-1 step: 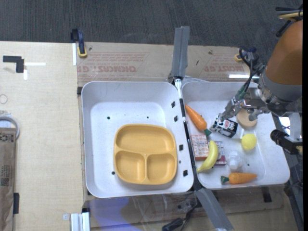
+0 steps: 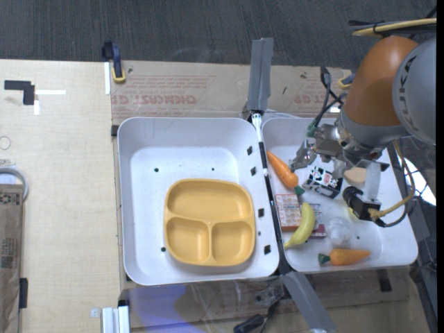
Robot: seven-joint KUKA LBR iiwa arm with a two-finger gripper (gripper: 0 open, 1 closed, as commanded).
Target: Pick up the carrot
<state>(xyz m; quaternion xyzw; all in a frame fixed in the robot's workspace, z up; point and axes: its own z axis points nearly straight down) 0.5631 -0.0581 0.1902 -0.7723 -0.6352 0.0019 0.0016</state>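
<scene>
Scanning left to right across the surface now:

Left bin [image 2: 139,186]: carries a yellow divided plate [image 2: 209,222] near its middle, no part in this play.

Divider edge: one carrot [image 2: 282,170] lies slantwise in the right bin [image 2: 399,252], hard by its left wall, tip toward the far edge.

Right bin, middle: a banana [image 2: 303,225] rests over a red packet [image 2: 288,204]; clutter close to that carrot's lower end.

Near edge: a second carrot [image 2: 345,257] lies flat, well apart from the rest.

Claw [image 2: 313,159]: low over the bin's far half, just right of the upper carrot; its opening cannot be made out, nothing visibly held.

Coaching call: straddle the carrot's middle across its width, and mind the bin wall!
</scene>
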